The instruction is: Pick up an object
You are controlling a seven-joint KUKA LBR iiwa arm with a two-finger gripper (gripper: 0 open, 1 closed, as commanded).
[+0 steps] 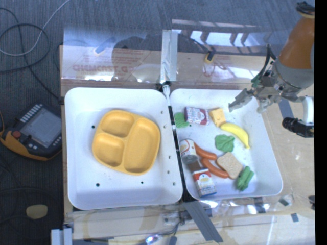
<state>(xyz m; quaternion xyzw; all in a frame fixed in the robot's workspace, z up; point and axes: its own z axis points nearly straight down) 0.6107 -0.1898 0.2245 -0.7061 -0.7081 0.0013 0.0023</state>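
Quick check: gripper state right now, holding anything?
Gripper: open, holding nothing, above the right bin's upper right corner, beyond the banana.

A broad orange band (299, 42) was seen on the arm (301, 70), with a dark cap at its upper edge and a grey segment below it. Beneath the grey segment a cluster of metal parts and thin dark cables was carried at the wrist (273, 83). The gripper (250, 100) was made of pale grey metal, and a black rounded part (298, 126) was mounted beside a white piece.
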